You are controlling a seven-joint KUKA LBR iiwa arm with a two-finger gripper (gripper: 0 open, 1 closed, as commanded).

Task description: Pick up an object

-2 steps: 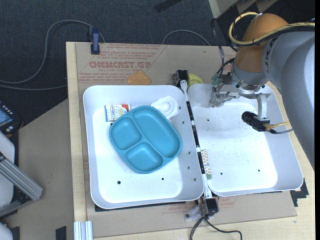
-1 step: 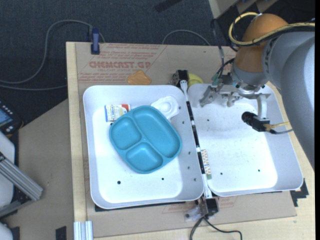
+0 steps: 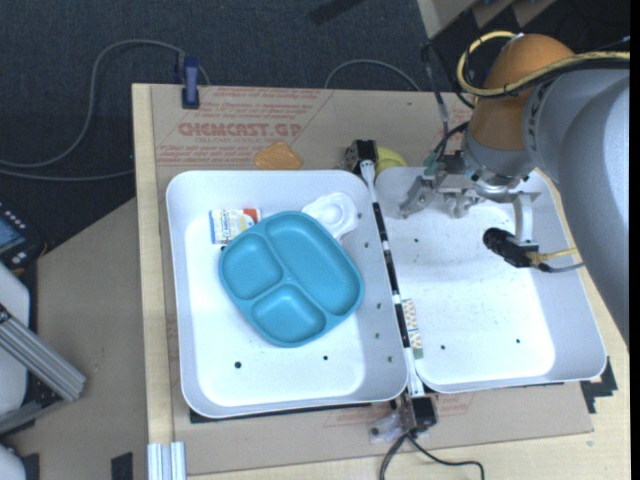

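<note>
Your hand (image 3: 440,196) hangs over the far edge of the right bin (image 3: 500,358), fingers spread, nothing between them — the pick is not yet made. The things to take lie in the left bin (image 3: 200,348): a blue tray (image 3: 290,278), a small carton (image 3: 232,223) at its far-left corner, a white lid (image 3: 332,212) at its far-right. By my reckoning you've the whole job left — cross over, descend, close, lift.

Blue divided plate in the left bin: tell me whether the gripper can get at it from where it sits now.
Probably yes. The blue divided plate lies face up with nothing on top of it, and the gripper is over the right bin, so only the low divider between the bins lies between them.
</note>
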